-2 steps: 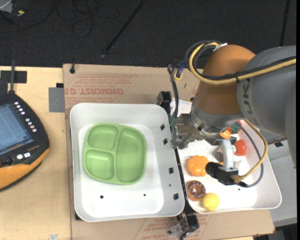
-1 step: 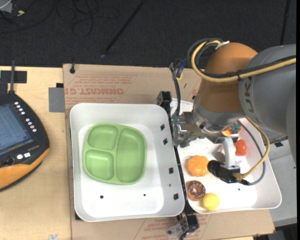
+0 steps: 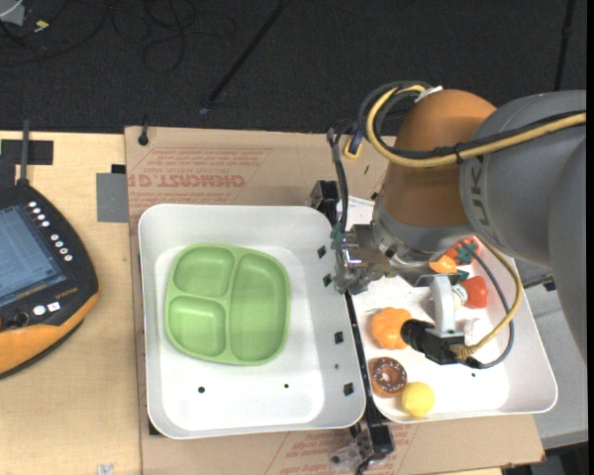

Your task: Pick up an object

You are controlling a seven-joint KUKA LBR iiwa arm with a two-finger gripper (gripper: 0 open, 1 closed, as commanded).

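Well, your hand (image 3: pixel 354 261) sits low against the left wall of the right bin (image 3: pixel 520 384), centre-right of the frame. The wrist covers most of it, so you cannot tell whether it is wide, narrow or holding anything. Just down and right of it lies an orange fruit (image 3: pixel 386 325), roundish, with no clear long axis. Below that a brown doughnut (image 3: pixel 387 374) lies flat, with a yellow ball (image 3: pixel 418 399) just beside it. A red piece (image 3: pixel 476 292) and an orange piece (image 3: pixel 445 262) with green on it peek out from under the arm, half hidden. The left bin (image 3: pixel 178 394) holds a green divided plate (image 3: pixel 228 303).
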